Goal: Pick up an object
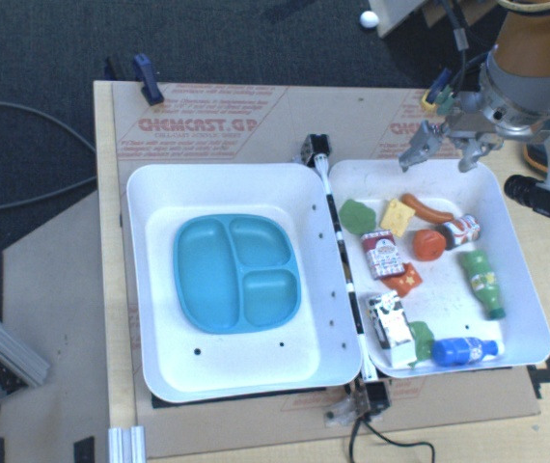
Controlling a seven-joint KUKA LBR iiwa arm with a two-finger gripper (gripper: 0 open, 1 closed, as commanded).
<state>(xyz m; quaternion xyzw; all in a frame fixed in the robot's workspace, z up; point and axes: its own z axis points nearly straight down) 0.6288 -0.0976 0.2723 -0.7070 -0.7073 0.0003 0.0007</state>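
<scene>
From my console I see the gripper (446, 150) hanging above the far rim of the right bin (518, 258), its two fingers (416, 152) spread apart with nothing between them. The arm (534, 37), grey with its orange band, comes in from the upper right.

The objects to pick all lie in the right bin. Nearest the gripper is a toy hot dog (426, 208), with a yellow cheese wedge (398, 217) just beside it and a green leafy piece (357, 216) toward the bin's left wall. A red tomato (428, 245) sits touching a small red-and-white can (462, 230). A red-and-white carton (382, 255) lies near the middle, over an orange-red packet (406, 279). A green bottle (482, 282) lies on its side toward the right wall. Along the near edge are a white carton (392, 324), a small green piece (422, 337) and a blue bottle (463, 352) on its side.

The left bin (159, 355) holds a blue divided plate (237, 272), lying flat.
</scene>
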